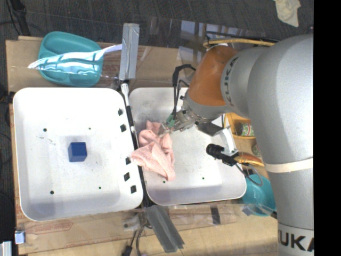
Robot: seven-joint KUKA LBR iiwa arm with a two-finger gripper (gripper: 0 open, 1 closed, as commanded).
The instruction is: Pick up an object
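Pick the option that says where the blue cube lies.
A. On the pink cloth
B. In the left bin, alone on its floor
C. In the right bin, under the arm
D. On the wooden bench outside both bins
B: the blue cube sits by itself on the floor of the left bin, well apart from the pink cloth in the right bin.

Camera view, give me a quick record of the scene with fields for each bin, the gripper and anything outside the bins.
left bin: holds a blue cube, lying alone near its middle
right bin: holds a crumpled pink cloth against its left wall
gripper: low over the right bin, at the cloth's upper right edge; grip cannot be judged
arm: grey with an orange band, reaching in from the right
outside the bins: teal bag on the bench beyond the left bin
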